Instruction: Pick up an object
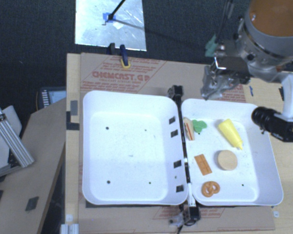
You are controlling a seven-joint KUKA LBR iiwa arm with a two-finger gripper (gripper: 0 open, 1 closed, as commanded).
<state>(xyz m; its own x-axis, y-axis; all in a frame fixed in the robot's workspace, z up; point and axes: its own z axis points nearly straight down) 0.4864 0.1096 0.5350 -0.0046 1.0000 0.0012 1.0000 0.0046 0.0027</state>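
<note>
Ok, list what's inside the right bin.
Inside the right bin: a yellow cone-shaped piece, a round tan disc, an orange rectangular block, a pretzel, a green piece and a hot dog against the left wall. Nothing is stacked; their undersides are hidden.

Both white bins [130, 147] appear as smooth, matt plastic. They rest on printed brown cardboard [153, 75]. The gripper [216, 85] shows bare, shiny metal. A silvery sheet [112, 20] looks glossy, reflective.

camera view: fixed overhead | slanted down | both bins [137, 101] framed | arm [271, 27] enters right
</note>
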